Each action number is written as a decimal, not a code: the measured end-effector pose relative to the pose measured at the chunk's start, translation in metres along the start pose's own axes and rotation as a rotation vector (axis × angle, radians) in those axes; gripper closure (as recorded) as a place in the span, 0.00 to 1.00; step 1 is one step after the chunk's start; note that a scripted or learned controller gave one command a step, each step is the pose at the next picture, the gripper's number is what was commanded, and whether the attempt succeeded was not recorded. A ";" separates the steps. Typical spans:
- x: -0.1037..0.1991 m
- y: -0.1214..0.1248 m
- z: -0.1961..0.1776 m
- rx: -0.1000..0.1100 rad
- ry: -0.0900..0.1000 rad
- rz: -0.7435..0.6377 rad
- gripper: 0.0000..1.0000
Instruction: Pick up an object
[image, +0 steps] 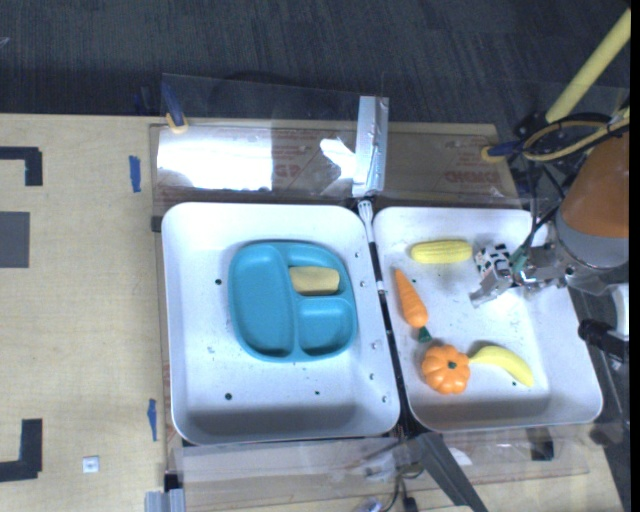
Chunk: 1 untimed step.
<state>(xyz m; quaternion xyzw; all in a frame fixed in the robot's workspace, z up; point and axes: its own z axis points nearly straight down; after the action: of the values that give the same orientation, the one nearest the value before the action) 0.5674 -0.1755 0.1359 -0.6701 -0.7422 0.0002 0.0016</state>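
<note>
Plastic, by its look: the yellow toy corn cob (441, 251) lies in the right white bin (560, 400) just beside the claw (487, 288); probably light, stiff and slippery, best pinched across its middle. Whether the claw is clenched, I cannot tell.

Both bins (190, 300) look like smooth white plastic with a soft shine. The blue tray (262, 300) is matt plastic. The carrot (410, 300), pumpkin (445, 368), banana (503, 364) and corn (440, 252) look like glossy plastic. The bench (70, 350) has a pale, matt wood surface. The tool (492, 285) is bare shiny metal.
</note>
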 end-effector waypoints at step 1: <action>-0.029 0.046 0.050 -0.006 -0.004 -0.099 0.00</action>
<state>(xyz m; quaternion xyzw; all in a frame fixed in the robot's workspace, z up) 0.6163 -0.1997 0.0856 -0.6325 -0.7746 -0.0008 -0.0017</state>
